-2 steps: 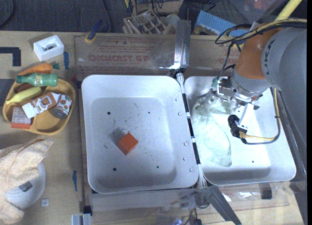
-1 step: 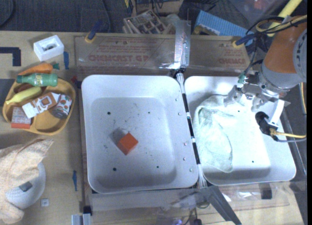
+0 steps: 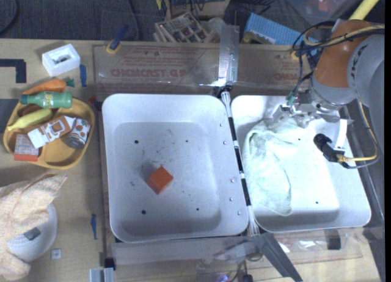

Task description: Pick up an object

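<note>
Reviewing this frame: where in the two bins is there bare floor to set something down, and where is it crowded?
Left bin: bare floor all around the orange block. Right bin: bare toward its near-right corner; crowded on its left by the crumpled pale cloth and at the far end by the gripper.

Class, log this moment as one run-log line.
arm: over right bin | claw: near crumpled pale cloth | left bin: orange block, untouched | pick: not yet done

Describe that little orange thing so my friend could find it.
Look at the left bin of the two white ones. Near its middle sits a small orange block, alone on the floor. The right bin holds a pale crumpled cloth instead.
</note>
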